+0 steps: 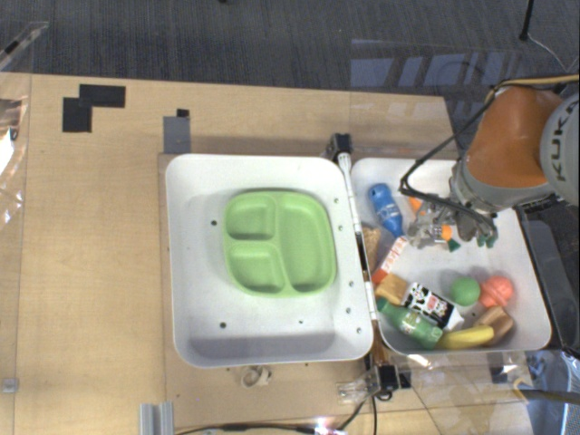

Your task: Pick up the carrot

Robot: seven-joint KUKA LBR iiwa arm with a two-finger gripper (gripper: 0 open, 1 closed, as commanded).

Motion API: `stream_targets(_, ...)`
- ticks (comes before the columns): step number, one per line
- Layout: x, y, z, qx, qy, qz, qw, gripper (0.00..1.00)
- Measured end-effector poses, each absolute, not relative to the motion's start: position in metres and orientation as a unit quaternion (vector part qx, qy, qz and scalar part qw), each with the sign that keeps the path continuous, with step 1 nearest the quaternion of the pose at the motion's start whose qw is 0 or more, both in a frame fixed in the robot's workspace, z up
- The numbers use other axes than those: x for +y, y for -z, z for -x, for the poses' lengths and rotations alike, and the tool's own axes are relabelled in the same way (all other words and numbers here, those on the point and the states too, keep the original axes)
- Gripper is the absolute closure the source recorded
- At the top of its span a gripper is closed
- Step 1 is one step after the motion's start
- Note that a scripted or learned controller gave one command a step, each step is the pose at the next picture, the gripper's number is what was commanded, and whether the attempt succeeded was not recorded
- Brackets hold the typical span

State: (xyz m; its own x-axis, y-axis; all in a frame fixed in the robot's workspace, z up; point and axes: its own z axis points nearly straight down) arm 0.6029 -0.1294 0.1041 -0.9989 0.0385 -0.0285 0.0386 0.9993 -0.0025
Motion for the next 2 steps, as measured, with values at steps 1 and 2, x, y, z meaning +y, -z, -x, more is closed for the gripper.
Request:
stream_targets(1,-0.1486,-0.1449,-0.5725,1.000,0.0016,0.014,0.007,1.00)
stream_targets(2,-0.1474,-0.1432,-0.5720,1.000,0.0009,0.015,0.006,0.00)
